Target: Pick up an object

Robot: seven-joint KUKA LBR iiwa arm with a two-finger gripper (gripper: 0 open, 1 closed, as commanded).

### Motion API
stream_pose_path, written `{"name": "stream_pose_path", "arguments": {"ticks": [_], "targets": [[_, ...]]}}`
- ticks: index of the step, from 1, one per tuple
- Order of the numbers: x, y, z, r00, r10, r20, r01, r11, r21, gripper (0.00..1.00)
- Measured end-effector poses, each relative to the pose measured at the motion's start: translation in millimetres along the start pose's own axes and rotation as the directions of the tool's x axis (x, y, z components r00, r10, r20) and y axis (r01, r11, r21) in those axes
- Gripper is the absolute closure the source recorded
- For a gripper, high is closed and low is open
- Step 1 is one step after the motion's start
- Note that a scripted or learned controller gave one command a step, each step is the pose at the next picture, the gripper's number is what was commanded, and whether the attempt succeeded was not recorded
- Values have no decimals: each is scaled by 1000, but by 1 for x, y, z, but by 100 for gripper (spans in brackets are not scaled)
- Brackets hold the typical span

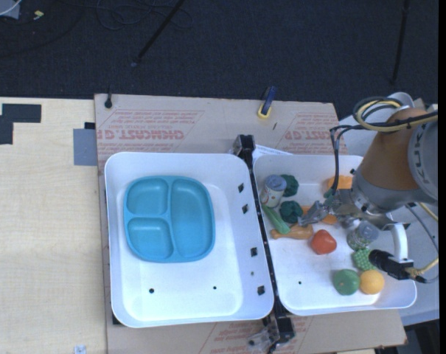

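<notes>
The right bin holds several small things: a red tomato-like ball, an orange carrot shape, a long green piece, two dark green lumps and a small pale can. My gripper hangs low over the middle of this bin. It is just above the red ball and right of the lower dark green lump. Nothing shows in its grasp.
A green ball and an orange ball lie at the right bin's front right, with a green patterned piece behind them. An orange block sits at the back. The left bin holds a blue divided plate.
</notes>
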State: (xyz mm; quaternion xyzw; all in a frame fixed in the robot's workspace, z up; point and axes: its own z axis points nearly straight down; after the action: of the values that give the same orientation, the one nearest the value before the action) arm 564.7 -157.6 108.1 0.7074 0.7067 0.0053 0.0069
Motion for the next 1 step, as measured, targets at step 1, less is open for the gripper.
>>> {"name": "stream_pose_path", "arguments": {"ticks": [1], "targets": [[-1, 0, -9, 1000, 6, -2, -6, 1000, 1, 100]]}}
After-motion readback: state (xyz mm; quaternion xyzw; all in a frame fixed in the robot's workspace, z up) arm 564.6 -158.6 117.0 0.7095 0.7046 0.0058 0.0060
